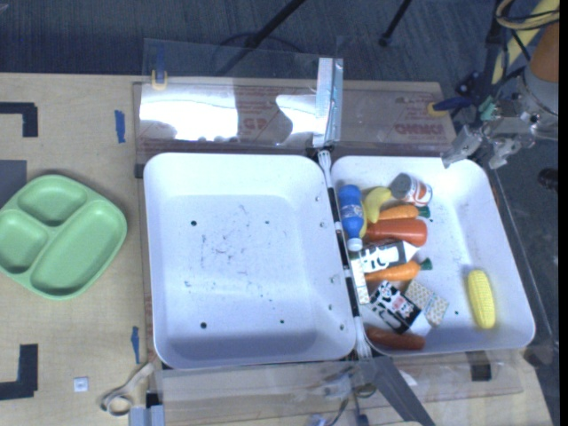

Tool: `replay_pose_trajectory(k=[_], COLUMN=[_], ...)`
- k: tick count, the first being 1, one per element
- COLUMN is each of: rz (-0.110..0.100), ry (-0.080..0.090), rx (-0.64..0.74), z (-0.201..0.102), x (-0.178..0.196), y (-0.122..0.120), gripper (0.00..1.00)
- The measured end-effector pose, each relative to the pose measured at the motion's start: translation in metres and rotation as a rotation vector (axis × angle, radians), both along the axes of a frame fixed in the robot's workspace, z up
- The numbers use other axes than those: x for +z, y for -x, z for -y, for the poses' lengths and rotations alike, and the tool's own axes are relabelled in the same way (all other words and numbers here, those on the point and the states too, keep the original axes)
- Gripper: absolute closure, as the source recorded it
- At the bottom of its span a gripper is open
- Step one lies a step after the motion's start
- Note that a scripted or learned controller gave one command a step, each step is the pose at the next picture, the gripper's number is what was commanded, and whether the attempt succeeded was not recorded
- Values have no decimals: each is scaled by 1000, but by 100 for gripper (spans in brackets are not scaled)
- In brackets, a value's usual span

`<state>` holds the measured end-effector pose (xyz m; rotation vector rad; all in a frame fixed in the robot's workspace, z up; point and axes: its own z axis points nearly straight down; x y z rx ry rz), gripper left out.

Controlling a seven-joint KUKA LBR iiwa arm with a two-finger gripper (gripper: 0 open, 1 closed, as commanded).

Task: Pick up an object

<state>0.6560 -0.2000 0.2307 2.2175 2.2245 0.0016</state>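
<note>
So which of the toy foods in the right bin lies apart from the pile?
The yellow corn cob. It lies alone toward the right bin's right side, with bare white floor around it, while the others crowd against the divider.

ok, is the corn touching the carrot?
Apart. The camera view shows the corn lying alone near the right bin's far side, with bare white floor between it and the carrot in the pile.

1 fixed overhead camera, slanted down over 2 white bins [177, 185]
</note>
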Motion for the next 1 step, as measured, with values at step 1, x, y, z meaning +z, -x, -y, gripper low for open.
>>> replay_pose_trajectory(k=[1], rz=[1], ry=[0], rx=[144], z=[-35], x=[-113], y=[-11], gripper=[0])
